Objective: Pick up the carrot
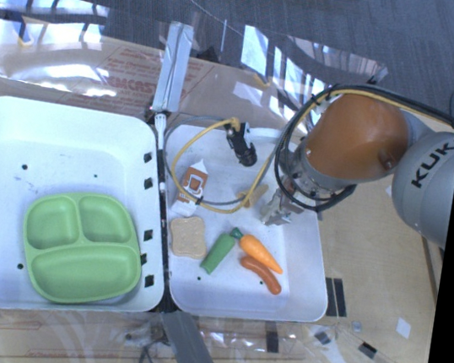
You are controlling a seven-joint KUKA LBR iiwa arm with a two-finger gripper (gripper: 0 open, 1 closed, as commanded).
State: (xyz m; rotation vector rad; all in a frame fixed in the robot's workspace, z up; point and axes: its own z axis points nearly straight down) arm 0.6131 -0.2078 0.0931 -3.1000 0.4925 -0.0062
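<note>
The carrot [260,251] lies in the right bin [302,304], toward its near side; the gripper [277,213] hangs above the bin floor, just beyond the carrot's far side and apart from it; it grips nothing, and how wide it stands cannot be told from this view.

Risk, as a judgement: the carrot is crowded; a red sausage-shaped toy [262,275] lies just beside it on the near side, and a green cucumber-like piece [218,253] meets its leafy end; a descent slightly off centre could close on a neighbour or push the carrot aside; the tapered, smooth body may also slip out.

Appearance: orange, tapered, with a small green top; it lies slanted, tip toward the right wall.
</note>
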